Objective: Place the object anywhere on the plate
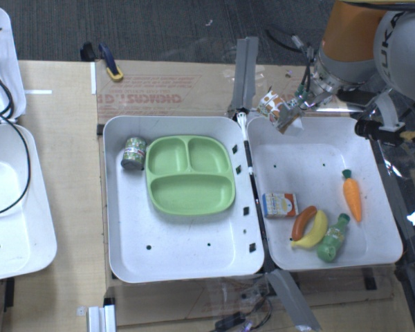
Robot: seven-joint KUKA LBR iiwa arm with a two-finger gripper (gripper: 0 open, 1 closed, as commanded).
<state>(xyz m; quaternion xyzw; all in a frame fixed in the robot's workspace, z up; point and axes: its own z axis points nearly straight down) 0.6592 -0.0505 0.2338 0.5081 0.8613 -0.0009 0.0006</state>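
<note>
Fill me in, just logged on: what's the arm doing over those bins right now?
The gripper is raised over the back edge of the right bin with a small can pinched between its fingers. The green plate sits in the left bin with nothing on it; another can lies beside it. A carrot, banana, green bottle and small carton remain in the right bin.

small patterned can (270,105) tilted at the gripper (285,115), green three-compartment plate (190,174) in left bin

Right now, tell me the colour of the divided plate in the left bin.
Light green, plain, seen in the camera view: the plate has three compartments.
</note>
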